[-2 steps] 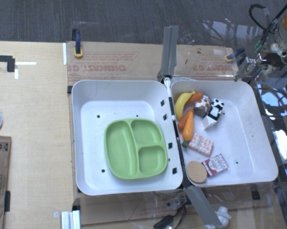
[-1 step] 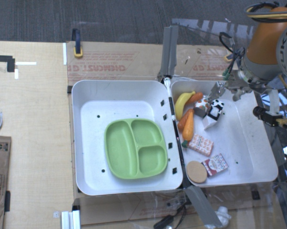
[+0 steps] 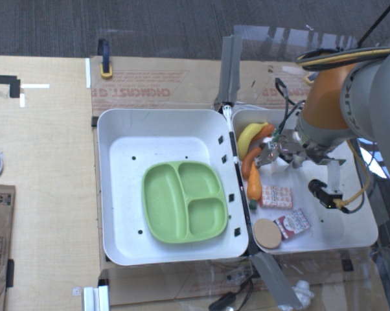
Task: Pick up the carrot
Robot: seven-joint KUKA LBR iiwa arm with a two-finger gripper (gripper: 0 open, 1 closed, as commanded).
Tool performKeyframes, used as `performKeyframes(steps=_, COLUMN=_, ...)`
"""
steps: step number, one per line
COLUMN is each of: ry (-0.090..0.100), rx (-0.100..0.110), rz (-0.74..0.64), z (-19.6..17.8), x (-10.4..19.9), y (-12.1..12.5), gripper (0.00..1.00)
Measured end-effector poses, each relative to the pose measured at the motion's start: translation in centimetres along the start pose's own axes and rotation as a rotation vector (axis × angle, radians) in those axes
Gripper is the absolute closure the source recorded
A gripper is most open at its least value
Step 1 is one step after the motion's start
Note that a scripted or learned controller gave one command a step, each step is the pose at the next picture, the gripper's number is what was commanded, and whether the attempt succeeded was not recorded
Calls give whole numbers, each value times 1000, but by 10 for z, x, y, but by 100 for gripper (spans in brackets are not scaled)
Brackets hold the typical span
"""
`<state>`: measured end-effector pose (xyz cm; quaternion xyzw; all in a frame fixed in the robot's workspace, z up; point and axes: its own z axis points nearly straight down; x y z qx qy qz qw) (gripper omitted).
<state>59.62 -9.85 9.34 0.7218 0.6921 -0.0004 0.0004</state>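
Robotics lab being shown: two white bins point(image 3: 111, 193) being kept on cardboard-lined bench point(image 3: 39, 122), clamp point(image 3: 105, 58) and loose cables point(image 3: 286, 109) being left about, grey carpet point(image 3: 149, 11) being seen beyond, toy food being used.

**Carrot lying at the right bin's left wall**

The carrot point(image 3: 254, 181) is a plain orange, tapered piece lying flat on the white floor. It lies just below and to the left of the gripper point(image 3: 267, 155) in the camera view, close to it, its length running roughly up and down the picture, close along the bin's left wall.
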Motion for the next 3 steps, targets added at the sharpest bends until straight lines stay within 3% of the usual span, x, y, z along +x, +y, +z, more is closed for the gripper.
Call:
performKeyframes(steps=1, ry=-1, rx=3, rz=5, z=-9, x=-2, y=-1, gripper=100)
performKeyframes(steps=2, ry=1, rx=4, rz=67, z=-97, x=23, y=-83, gripper=100)
performKeyframes(steps=3, ry=0, rx=5, rz=67, z=-98, x=102, y=-106, gripper=100)
